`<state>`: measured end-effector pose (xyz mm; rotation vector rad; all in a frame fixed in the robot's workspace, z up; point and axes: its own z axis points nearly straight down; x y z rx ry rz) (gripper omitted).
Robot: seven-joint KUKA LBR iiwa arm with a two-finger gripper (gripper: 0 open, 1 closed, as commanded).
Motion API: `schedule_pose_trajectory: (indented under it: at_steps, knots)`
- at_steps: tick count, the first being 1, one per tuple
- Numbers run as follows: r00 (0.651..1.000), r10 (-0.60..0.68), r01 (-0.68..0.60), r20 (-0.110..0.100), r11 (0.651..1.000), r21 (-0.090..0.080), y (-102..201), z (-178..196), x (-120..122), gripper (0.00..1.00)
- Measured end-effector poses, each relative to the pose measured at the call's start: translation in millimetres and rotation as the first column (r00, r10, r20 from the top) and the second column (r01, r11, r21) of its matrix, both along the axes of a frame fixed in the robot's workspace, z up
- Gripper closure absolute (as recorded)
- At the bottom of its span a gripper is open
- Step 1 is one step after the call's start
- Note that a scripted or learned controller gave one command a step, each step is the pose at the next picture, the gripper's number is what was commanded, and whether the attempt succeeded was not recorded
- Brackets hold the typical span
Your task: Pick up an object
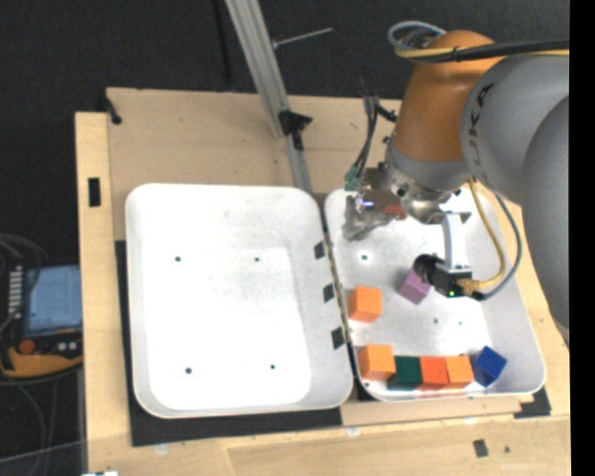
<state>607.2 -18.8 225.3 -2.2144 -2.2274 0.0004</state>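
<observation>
Can't tell the gripper's (362, 216) state; it hangs at 11 o'clock from the orange cube (365, 302), so it may miss.

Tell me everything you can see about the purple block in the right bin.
The purple block is a small cube-like piece with a matte, pale violet surface. It lies on the floor of the right bin, turned at an angle to the bin's walls. It is alone near the middle, apart from the orange block on its left and from the row of blocks along the front wall. A black part of the arm's attachment is close on its right; contact cannot be judged.
</observation>
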Motion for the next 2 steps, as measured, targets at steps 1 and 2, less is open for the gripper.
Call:
schedule_pose_trajectory:
  at_steps: [1,2]
  knots:
    - [1.000,0.002,-0.002,0.000,1.000,0.003,50.3,12.8,-17.1,1.00]
    - [1.000,0.003,-0.003,0.002,1.000,0.002,111.5,13.7,-23.8,1.00]
